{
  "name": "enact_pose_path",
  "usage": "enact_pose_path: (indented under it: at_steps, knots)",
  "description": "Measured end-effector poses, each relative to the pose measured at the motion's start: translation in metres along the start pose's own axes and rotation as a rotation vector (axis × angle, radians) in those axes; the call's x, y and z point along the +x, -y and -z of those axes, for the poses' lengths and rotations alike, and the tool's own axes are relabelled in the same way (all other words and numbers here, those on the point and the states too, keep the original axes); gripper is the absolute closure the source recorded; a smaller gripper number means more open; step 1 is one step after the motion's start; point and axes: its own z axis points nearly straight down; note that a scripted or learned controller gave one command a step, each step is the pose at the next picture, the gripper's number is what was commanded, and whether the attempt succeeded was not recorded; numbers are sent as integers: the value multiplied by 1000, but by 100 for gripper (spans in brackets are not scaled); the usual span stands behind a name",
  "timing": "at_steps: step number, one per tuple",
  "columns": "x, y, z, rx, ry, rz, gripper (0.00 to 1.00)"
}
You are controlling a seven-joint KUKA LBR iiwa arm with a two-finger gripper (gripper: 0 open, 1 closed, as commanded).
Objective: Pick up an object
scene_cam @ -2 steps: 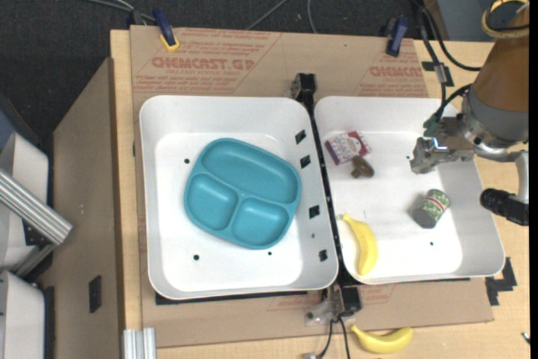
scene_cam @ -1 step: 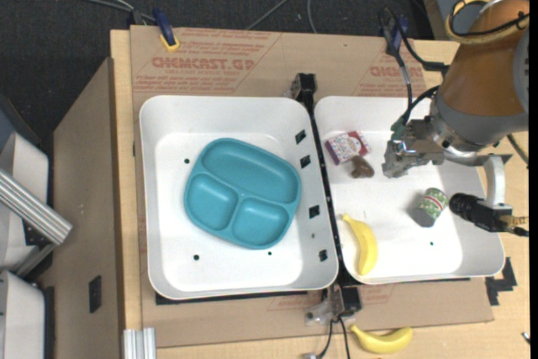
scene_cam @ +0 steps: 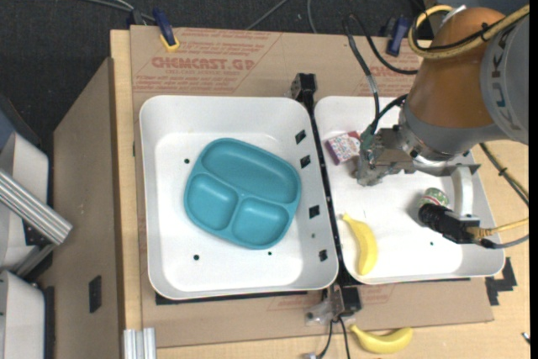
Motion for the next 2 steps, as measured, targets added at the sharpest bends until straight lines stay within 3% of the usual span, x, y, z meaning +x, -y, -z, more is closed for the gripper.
enact_pose_path:
  at_steps: [2]
  knots:
    - [109,11,2,0,1,1,100]
